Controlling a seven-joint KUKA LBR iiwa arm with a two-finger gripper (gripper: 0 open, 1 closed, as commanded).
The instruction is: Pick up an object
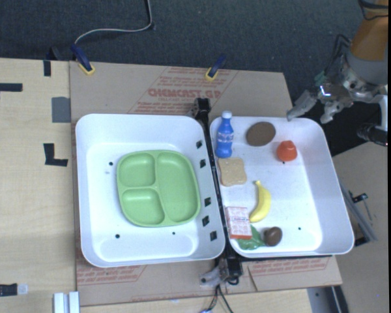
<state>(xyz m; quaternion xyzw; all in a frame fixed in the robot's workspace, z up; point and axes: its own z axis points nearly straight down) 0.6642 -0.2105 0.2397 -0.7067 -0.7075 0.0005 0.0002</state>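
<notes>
You have a green sectioned plastic plate [159,188] in the left white bin [91,175], a curved yellow banana [261,202] mid-right bin [326,194], and the two-finger gripper [315,104] spread open, empty, beyond that bin's upper-right corner.

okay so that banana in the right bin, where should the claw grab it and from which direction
Grip the banana across its thick middle, coming straight down from above. It lies flat on the bin floor, running lengthwise toward the camera, with bare floor on both long sides, so the fingers can straddle its width.
</notes>
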